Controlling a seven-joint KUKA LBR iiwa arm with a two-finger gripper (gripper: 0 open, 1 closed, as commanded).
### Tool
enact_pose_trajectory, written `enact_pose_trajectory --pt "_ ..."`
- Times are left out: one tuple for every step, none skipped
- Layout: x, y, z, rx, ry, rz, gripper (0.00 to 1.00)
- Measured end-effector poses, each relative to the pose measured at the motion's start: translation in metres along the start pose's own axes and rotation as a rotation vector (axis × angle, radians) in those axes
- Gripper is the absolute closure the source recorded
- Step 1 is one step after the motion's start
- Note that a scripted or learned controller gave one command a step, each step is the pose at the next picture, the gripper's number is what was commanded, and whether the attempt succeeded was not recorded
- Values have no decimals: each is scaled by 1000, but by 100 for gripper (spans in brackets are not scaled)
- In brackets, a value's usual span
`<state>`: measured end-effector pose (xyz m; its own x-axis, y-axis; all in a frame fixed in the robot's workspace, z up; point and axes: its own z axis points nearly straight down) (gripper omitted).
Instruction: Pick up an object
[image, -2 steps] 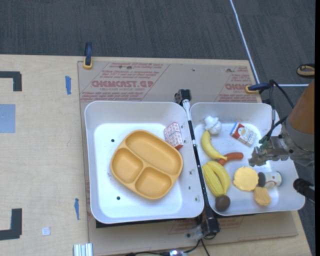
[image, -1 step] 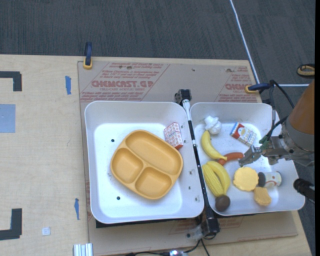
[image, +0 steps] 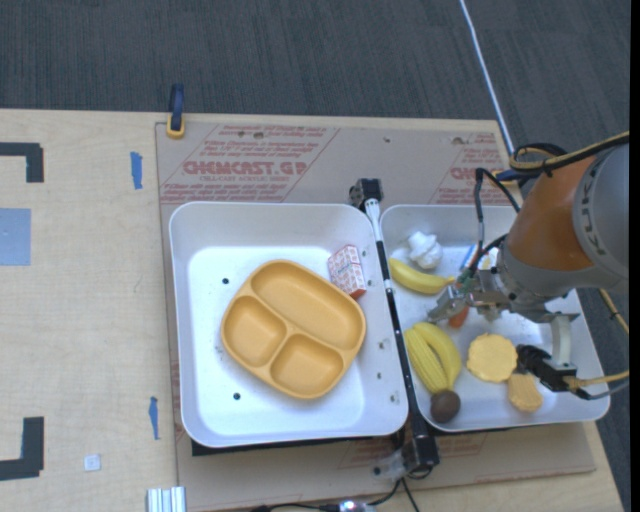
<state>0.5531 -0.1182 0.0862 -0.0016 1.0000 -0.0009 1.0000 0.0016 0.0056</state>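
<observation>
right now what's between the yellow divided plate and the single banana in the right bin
In the camera view, a small red-and-white packet lies by the yellow divided plate's upper right edge, then the black divider between the bins, before the banana.

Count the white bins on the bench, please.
2. The left bin holds the yellow divided plate. The right bin holds the toy food, under the arm.

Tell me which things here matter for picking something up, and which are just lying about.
For the job:
gripper
single banana
banana bunch
white lump
yellow round piece
brown ball
right bin

Lying about:
divided yellow plate
red-and-white packet
left bin
</observation>
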Motion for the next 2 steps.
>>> enact_pose_trajectory --pt "-1 1 -11 -4 -2 1 100" --pt "53 -73 -99 7 3 1 100"
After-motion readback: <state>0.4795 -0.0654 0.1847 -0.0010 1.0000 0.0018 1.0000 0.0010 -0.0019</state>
